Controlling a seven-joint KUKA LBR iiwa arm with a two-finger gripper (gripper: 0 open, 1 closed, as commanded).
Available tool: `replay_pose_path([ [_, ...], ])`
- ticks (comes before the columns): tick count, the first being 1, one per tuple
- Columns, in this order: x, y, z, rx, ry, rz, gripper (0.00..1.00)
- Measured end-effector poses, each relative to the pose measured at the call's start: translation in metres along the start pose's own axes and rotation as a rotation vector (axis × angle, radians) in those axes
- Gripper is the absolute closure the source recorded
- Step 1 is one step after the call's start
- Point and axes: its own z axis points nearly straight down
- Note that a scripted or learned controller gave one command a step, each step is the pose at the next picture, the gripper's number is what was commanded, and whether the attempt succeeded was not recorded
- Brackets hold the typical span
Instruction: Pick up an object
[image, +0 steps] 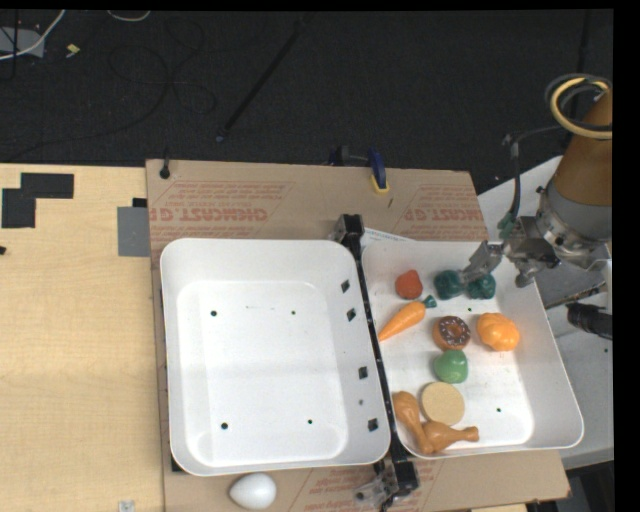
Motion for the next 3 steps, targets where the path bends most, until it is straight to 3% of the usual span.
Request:
replay_pose_path([
  [1, -0.052, 0.047, 0.075, -0.003, -0.003, 0.001, 0.00],
  [2, 0.039, 0.045, 0.126, 0.006, 0.004, -0.006, 0.00],
  [3, 0.033, 0.046, 0.112, 0.004, -0.001, -0.001, 1.00],
])
